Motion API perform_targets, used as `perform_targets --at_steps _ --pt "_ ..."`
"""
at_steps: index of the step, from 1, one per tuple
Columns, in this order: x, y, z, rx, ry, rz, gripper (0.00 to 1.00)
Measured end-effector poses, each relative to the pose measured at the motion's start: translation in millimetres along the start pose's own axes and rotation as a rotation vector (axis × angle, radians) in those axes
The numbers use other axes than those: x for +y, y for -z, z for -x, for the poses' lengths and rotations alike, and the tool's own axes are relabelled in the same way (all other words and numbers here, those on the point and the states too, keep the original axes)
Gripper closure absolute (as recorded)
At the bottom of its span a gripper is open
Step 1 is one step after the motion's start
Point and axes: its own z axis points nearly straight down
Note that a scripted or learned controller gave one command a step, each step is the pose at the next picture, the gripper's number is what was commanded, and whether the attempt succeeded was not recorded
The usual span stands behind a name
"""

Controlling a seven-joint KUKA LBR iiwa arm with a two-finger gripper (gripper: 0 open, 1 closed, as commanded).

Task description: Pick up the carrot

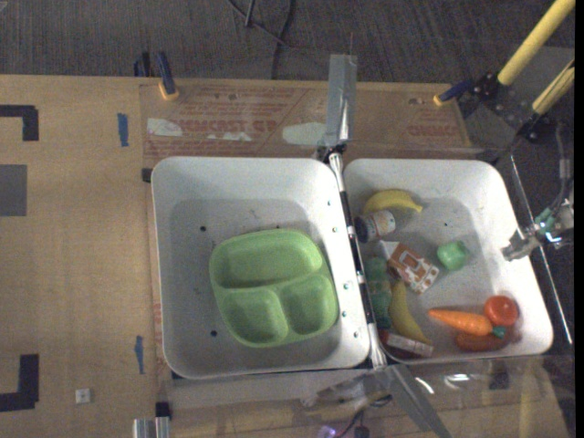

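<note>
Hovering at the right bin's (pixel 525 290) outer wall, the tool (pixel 538 235) has nothing visibly gripped; its opening cannot be told. Carrot (pixel 461 320) lies below and inward of it on the bin floor, just beside a tomato (pixel 501 309), presumably awaiting approach. Farther inward, the left bin (pixel 173 245) holds a green tray (pixel 271 286).

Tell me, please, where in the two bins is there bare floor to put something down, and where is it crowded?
Left bin: bare floor along the left wall and behind the green tray. Right bin: free patch at the back right, bordered by the upper banana and the green block. Crowded along the divider and front, around the carrot and the tomato.
</note>
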Motion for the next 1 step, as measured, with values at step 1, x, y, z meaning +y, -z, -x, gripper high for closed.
perform_targets --at_steps 1 --pt "0.0 -0.1 -0.2 0.0 0.0 0.0 0.0"
